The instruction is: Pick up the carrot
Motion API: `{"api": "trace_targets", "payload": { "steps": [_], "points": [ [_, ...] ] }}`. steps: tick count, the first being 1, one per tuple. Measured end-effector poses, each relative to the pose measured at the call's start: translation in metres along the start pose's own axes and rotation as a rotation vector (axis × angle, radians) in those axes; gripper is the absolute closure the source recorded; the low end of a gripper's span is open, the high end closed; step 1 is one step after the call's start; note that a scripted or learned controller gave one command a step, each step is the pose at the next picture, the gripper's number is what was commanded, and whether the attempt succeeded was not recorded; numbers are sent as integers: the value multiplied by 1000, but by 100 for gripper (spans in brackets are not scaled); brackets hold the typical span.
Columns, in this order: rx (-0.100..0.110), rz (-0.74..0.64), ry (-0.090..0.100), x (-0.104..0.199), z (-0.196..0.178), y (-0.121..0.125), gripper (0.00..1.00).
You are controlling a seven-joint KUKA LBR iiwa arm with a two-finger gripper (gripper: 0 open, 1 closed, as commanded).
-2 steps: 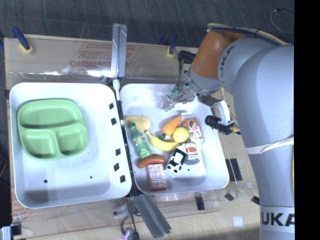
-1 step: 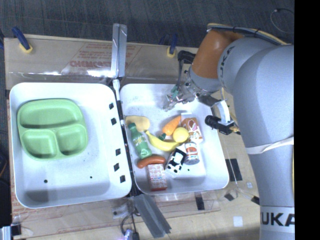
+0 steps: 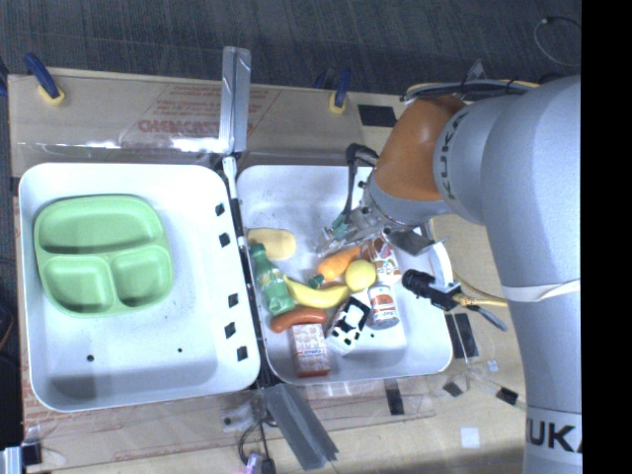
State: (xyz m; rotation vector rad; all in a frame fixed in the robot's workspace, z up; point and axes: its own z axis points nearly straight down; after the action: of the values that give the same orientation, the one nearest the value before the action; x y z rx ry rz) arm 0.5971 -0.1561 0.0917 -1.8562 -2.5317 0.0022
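The carrot (image 3: 338, 262) is a short orange piece lying in the right bin (image 3: 296, 191), near its middle. It rests between a yellow banana (image 3: 318, 292) below and a lemon (image 3: 359, 276) to its right. My gripper (image 3: 343, 231) reaches down from the orange wrist band (image 3: 413, 153) and hovers just above and slightly right of the carrot's upper end. From this angle I cannot tell whether it touches the carrot. Nothing is visibly held.
Crowding the carrot are a green bottle (image 3: 269, 277), a pale yellow item (image 3: 273, 242), a red-orange sausage (image 3: 297, 318), a can (image 3: 383, 305), a black-and-white cube (image 3: 348, 325) and a small box (image 3: 310, 350). The left bin (image 3: 128, 363) holds a green divided tray (image 3: 102, 254).
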Motion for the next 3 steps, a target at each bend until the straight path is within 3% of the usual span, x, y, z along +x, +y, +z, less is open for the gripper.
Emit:
{"api": "trace_targets", "payload": {
  "steps": [1,2,3],
  "points": [
    [0,-1,0,0,0,0,0],
    [0,-232,1,55,1,-33,0],
    [0,-235,0,55,-9,-32,100]
  ]
}}
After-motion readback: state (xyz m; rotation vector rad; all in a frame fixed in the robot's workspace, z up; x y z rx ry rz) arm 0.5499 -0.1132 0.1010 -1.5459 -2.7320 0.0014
